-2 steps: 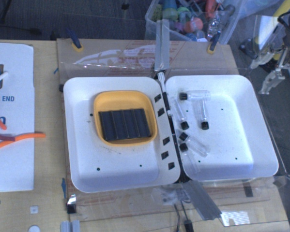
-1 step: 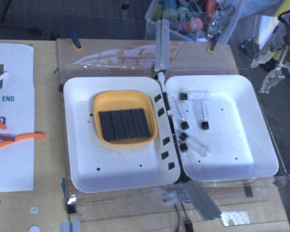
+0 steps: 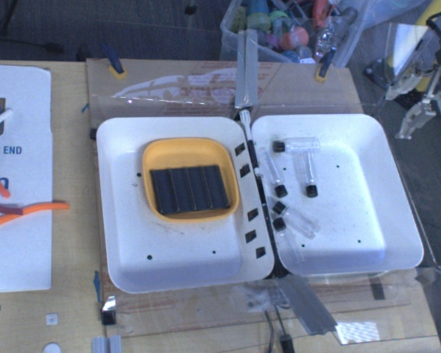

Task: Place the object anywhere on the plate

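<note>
On the bench (image 3: 65,300): left bin (image 3: 124,256) holds yellow plate (image 3: 155,157) with a dark ribbed slab (image 3: 189,190) on it | right bin (image 3: 353,197): four clear vials (image 3: 307,169) with black caps, scattered near its left side | end effector (image 3: 419,112) at far right, beyond the bins, grip state unclear

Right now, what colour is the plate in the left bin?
Yellow-orange; the plate holds a dark ribbed block. The camera view shows it best.

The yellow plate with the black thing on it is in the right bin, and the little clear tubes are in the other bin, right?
Not quite. The camera view shows the yellow plate, with the black thing on it, in the left bin. The little clear tubes lie in the right bin.
</note>
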Controlling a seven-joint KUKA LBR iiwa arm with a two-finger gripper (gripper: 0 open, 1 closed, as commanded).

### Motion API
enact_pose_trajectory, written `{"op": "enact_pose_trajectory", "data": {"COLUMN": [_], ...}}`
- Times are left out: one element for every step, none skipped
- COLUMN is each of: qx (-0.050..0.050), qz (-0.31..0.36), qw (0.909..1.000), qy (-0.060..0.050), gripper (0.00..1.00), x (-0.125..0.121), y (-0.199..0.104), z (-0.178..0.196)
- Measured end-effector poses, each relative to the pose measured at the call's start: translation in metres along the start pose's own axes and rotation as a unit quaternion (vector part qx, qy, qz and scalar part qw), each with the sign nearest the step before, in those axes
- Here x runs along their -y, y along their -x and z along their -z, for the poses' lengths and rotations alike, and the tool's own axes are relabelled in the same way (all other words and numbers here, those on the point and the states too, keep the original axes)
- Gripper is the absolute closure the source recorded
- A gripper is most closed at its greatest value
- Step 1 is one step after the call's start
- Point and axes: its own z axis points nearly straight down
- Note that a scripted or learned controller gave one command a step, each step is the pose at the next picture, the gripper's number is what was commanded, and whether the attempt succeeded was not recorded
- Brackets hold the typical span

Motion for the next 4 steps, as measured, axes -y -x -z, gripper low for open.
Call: {"op": "enact_pose_trajectory", "data": {"qx": [0.000, 0.000, -0.004, -0.003], "qz": [-0.002, -0.008, 0.051, 0.232], "qw": [1.0000, 1.0000, 0.9987, 0.9728], "qy": [0.000, 0.000, 0.000, 0.002], "gripper": [0.00, 0.00, 0.00, 0.00], "x": [0.000, 0.000, -0.004, -0.009], "y": [-0.002, -0.002, -0.001, -0.001], "z": [0.002, 0.036, 0.022, -0.027]}}
